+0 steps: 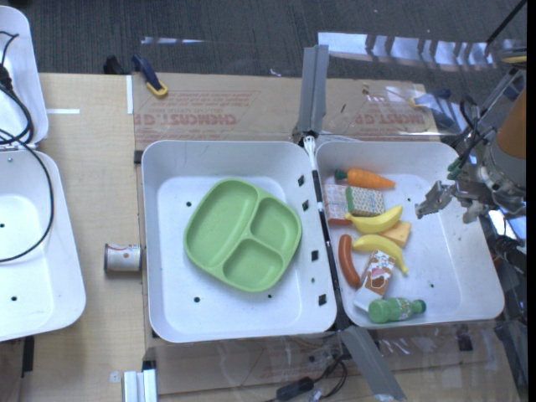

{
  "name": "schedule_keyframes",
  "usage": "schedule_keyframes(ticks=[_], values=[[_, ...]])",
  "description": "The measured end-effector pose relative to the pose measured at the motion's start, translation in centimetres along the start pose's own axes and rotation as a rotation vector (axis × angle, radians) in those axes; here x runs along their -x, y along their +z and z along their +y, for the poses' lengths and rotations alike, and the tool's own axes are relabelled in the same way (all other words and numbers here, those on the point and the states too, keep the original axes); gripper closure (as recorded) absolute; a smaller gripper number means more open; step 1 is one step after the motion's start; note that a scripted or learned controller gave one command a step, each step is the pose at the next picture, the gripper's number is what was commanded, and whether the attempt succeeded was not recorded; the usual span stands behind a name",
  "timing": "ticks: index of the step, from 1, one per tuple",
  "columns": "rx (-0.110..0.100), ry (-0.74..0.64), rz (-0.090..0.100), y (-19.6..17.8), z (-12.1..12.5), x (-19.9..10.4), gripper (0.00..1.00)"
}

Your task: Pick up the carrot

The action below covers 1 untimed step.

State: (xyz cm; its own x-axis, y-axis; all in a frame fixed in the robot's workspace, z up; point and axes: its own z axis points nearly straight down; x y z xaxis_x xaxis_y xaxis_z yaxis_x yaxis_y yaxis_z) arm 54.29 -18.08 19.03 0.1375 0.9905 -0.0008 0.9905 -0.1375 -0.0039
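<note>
- Small orange toy carrot (369, 177) w/ green top lies at the far left end of the right-hand shallow white bin (452, 304), near the divider, nothing gripping it.
- Just in front of carrot: a pale patterned flat packet (365, 199) and a pink-checked flat piece (335, 201), side by side, touching or nearly so.
- Then two yellow plastic bananas (378, 219), one behind the other, w/ an orange wedge-shaped block (399, 233) between them on the right.
- Red toy sausage (348, 260) lies lengthwise by the divider; a small red-and-white carton (378, 273) beside it; green plastic bottle (395, 309) on its side at the near edge.
- Two-finger metal gripper (452, 200) hangs over the right part of the same bin, well apart from carrot; the food pile sits to its left. Fingers look spread, holding nothing.
- Left-hand white bin (163, 241) holds a light green three-compartment plate (243, 234).
- On the wooden bench (92, 115): small tin can (123, 258) on its side, left of that bin.
</note>
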Motion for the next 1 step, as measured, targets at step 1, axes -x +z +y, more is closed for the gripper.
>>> schedule_keyframes(ticks=[1], values=[[0.005, -0.232, -0.001, -4.62, -1.07, 1.01, 0.00]])
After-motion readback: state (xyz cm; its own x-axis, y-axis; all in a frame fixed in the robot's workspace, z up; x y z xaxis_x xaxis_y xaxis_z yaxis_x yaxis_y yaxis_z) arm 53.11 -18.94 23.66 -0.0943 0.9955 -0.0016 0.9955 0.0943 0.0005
